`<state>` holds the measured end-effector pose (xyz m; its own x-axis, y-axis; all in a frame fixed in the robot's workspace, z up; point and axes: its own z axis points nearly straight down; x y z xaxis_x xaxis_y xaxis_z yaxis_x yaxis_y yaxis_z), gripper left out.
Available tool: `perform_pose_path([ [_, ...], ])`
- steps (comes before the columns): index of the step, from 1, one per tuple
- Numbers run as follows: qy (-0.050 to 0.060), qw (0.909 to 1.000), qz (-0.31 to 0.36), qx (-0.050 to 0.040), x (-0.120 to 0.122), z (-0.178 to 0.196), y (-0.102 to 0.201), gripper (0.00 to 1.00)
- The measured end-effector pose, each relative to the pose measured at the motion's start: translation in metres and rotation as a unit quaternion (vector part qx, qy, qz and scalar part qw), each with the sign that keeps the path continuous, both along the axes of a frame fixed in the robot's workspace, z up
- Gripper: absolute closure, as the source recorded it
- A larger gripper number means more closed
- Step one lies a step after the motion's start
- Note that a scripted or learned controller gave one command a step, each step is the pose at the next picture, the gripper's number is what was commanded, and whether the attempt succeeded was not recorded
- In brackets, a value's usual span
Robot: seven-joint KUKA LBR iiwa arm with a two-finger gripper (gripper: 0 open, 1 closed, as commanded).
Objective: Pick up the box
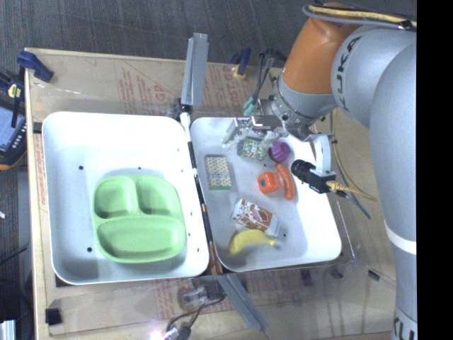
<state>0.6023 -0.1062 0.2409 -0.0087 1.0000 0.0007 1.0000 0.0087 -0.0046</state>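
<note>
Gripper (248, 129) is hovering at the right bin's (322, 243) far edge, can't tell its state. Honestly it's needing to be centring over the box (219, 171), avoiding the snack packet (251, 214).

Two bins side by side on the table

The left bin (56, 190) holds a divided tray (139, 218) toward its near side. In the right bin (322, 239), the pincer (244, 129) hangs over the far end, with a packet (250, 148) just under it and a plum (280, 151) to the right. A box (219, 172) lies near the left wall (close to the divider), a tomato (269, 183) and carrot (287, 180) sit right of it, a snack pack (252, 214) nearer, and a banana (249, 242) nearest.
</note>
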Motion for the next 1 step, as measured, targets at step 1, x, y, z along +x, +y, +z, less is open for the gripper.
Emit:
perform_pose_path([
  [1,0.001,0.9999,0.013,-0.0009,-0.0182,-0.0805,0.0157,0.00],
])
